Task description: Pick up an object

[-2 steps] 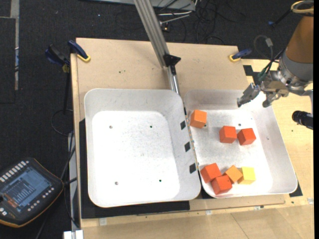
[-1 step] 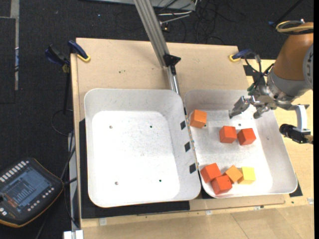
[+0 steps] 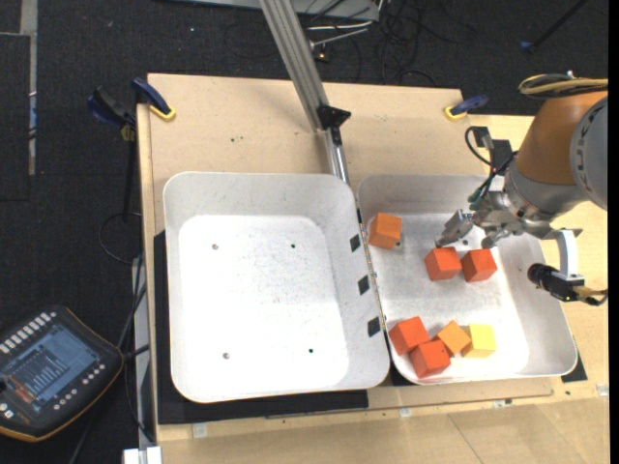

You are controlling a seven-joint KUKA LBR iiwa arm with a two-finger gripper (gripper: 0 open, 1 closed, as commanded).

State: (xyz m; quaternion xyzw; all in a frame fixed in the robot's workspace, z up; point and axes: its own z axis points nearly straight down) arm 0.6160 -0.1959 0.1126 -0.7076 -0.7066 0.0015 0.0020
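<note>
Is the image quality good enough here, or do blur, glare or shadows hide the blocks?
Camera view: evenly lit and sharp across both bins; the right bin shows no glare, and the blocks cast only soft, short shadows. The gripper and the wrist above it partly overhang the red block, so its top edge is obscured. Floor surroundings are dark.

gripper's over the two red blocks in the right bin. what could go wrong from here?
1. The two red blocks sit almost side by side under the gripper; closing on one may shove the other or catch both.
2. A nudged block could slide toward the orange block or out of reach.
3. The arm hides the far edge of the right bin, so a wall contact there would be hard to spot.
</note>
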